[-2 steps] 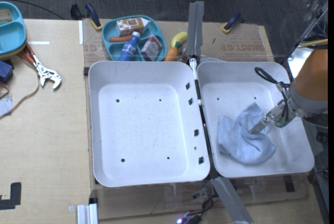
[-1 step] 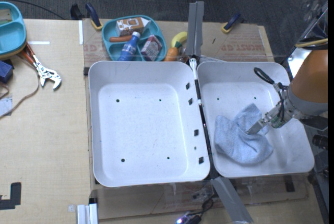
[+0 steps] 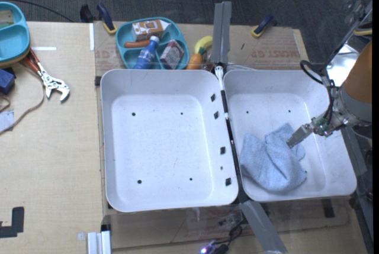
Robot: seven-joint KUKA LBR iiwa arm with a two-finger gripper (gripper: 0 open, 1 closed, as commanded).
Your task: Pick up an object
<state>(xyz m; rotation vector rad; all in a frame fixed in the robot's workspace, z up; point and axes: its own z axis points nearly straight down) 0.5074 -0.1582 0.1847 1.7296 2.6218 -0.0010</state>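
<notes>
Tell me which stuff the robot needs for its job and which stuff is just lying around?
For the job:
- gripper
- crumpled blue cloth
- right bin holding the cloth

Just lying about:
- left bin
- teal tray of toy food
- wrench
- banana
- blue clamp

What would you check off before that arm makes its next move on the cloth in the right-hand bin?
1. Target present: pale blue cloth lies crumpled in the right bin: ok.
2. Gripper over the cloth's upper right edge: ok.
3. Jaws open or shut: cannot tell.
4. Cloth caught in the jaws: cannot tell.
5. Cloth away from the bin walls: not ok, its lower edge lies close to the front wall.
</notes>
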